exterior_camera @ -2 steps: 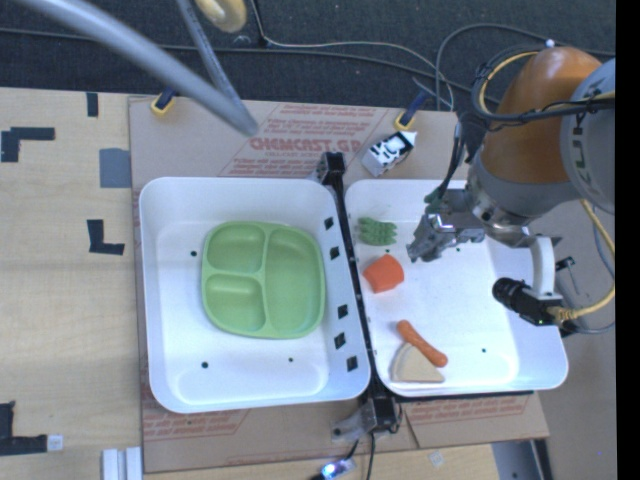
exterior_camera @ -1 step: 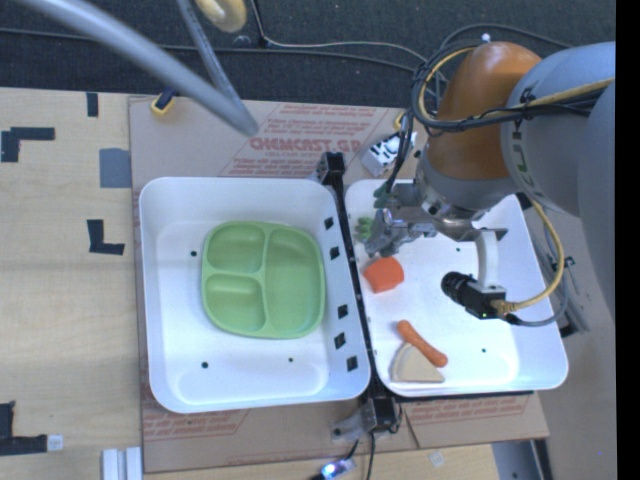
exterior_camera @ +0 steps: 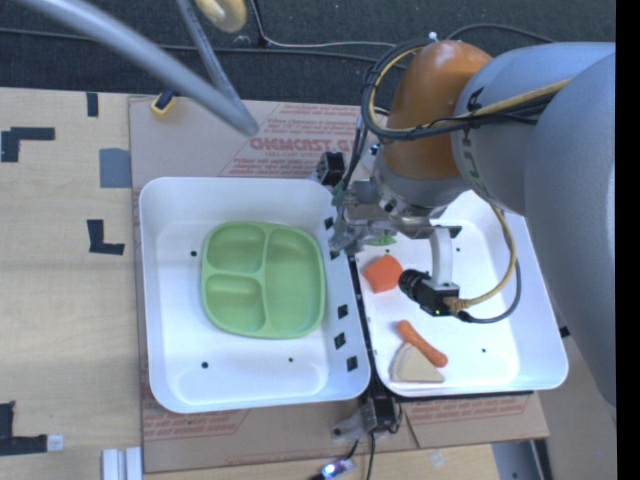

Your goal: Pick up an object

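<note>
My gripper (exterior_camera: 367, 234) hangs low over the near-left part of the right bin (exterior_camera: 520, 353), close to the wall it shares with the left bin. Just below it lies an orange block (exterior_camera: 381, 273). The wrist hides the fingers. Further toward the front of the same bin lie an orange carrot-shaped piece (exterior_camera: 423, 343) and a beige wedge (exterior_camera: 414, 369), touching each other. A green divided plate (exterior_camera: 264, 278) rests in the left bin (exterior_camera: 170, 368).
The big grey arm with its orange band (exterior_camera: 440, 98) covers the back of the right bin. A black part with a yellow cable (exterior_camera: 432, 294) hangs beside the orange block. Cardboard (exterior_camera: 290, 138) lies under both bins, and a grey pole (exterior_camera: 120, 38) crosses the top left.
</note>
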Robot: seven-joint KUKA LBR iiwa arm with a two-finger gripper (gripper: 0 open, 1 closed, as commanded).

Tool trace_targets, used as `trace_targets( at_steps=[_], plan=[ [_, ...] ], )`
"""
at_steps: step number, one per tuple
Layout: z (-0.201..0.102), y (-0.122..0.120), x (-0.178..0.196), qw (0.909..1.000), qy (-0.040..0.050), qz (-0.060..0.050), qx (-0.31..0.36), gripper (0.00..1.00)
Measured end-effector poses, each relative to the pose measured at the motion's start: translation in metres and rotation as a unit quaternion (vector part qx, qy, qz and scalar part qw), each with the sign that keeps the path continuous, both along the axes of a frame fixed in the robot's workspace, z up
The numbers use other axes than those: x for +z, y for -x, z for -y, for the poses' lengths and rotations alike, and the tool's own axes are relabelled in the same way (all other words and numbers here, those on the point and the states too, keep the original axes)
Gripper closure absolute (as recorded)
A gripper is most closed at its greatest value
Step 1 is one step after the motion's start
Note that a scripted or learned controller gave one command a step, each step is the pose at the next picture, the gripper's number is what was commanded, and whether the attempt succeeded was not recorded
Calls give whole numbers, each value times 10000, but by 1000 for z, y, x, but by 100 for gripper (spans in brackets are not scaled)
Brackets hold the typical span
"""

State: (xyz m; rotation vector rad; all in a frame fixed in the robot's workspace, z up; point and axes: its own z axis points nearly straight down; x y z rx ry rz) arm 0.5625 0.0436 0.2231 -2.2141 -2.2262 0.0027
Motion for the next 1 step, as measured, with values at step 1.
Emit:
trace_targets(
  at_steps=[1],
  plan=[
    [-54,-5,-11,10000,-2,0,5,100]
  ],
)
